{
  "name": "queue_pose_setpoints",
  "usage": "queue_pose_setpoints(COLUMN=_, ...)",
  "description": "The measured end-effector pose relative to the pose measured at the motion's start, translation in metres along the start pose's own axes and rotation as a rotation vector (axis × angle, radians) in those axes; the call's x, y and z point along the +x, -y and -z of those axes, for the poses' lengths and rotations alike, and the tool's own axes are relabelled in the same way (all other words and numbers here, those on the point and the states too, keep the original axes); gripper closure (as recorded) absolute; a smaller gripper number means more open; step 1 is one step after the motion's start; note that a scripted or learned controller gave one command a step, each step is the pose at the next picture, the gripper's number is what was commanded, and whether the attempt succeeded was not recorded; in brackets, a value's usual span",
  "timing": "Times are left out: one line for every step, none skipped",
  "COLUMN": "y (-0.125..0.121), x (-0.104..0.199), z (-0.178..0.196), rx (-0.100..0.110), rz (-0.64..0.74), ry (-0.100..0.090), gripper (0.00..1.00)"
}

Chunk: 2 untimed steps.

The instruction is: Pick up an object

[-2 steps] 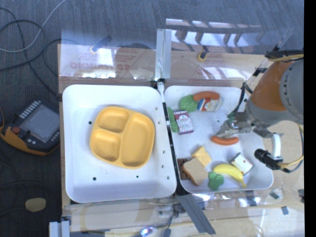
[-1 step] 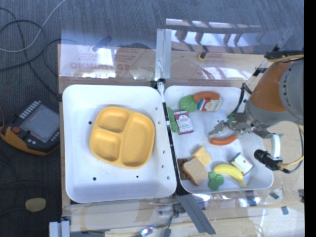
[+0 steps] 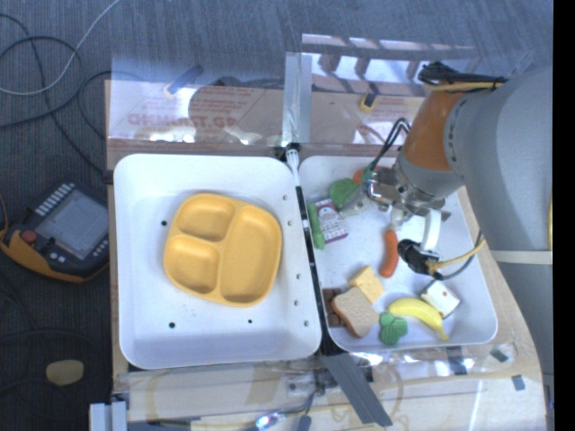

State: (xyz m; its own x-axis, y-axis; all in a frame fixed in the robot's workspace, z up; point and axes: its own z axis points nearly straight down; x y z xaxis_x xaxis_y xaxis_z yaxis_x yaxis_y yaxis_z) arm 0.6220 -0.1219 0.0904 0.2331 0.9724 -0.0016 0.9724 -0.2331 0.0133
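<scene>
The gripper (image 3: 411, 215) sits low in the right bin (image 3: 356, 260) beside the orange carrot (image 3: 389, 252), its opening impossible to tell.

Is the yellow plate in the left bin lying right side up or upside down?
Right side up. The plate shows its three hollow compartments, with the ridges between them, facing the camera.

Robotics lab, grey carpet floor (image 3: 225, 16), loose cables (image 3: 54, 57), teach pendant (image 3: 58, 232), white bins (image 3: 135, 330)
</scene>
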Motion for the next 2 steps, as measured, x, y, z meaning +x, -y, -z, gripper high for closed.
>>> queue_pose_setpoints(y=0.0196, x=-0.0438, z=0.0004, rx=0.001, rz=0.144, ry=0.0, gripper=0.0)
queue_pose_setpoints(y=0.0186, x=-0.0426, z=0.0102, rx=-0.001, rz=0.145, ry=-0.001, gripper=1.0)
